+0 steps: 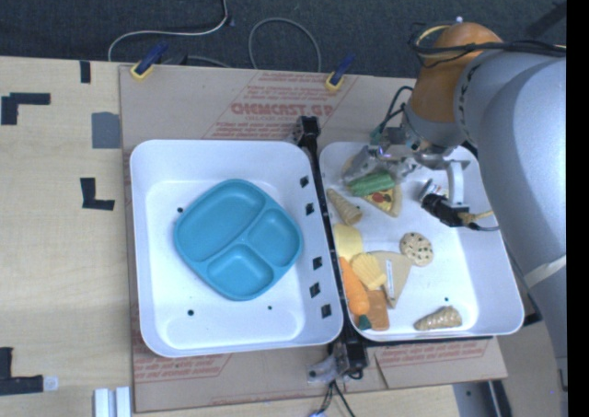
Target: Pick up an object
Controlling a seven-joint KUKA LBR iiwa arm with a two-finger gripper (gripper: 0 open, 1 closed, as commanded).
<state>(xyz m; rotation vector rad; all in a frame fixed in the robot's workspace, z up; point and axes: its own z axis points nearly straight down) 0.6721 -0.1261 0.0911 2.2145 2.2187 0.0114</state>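
Arm (529, 157): nearest the camera; grey, large at 3 o'clock of the view, with an orange band (451, 65) at about 1 o'clock.
Pincer (375, 167): lowered into the right bin's 11 o'clock corner, just above a green piece; how far it is open cannot be told, and no item is seen between its tips.
Right bin (502, 300): white, shallow, holds the small food-like items.
Green piece (371, 184): directly under the pincer, lying on a yellow wedge (386, 199).
Cone-shaped item (345, 207): at 9 o'clock of the bin, by the dividing edge.
Cookie (416, 248): near the bin centre, apart from the others.
Yellow and orange items (354, 268): clustered from 8 to 7 o'clock along the bin's left wall.
Tan item (438, 318): at 5 o'clock, alone.
Left bin (147, 249): white, beside the right bin.
Blue plate (238, 237): three-compartment, centred in the left bin.
Tabletop (55, 222): light wood, with cardboard (267, 102) under both bins.
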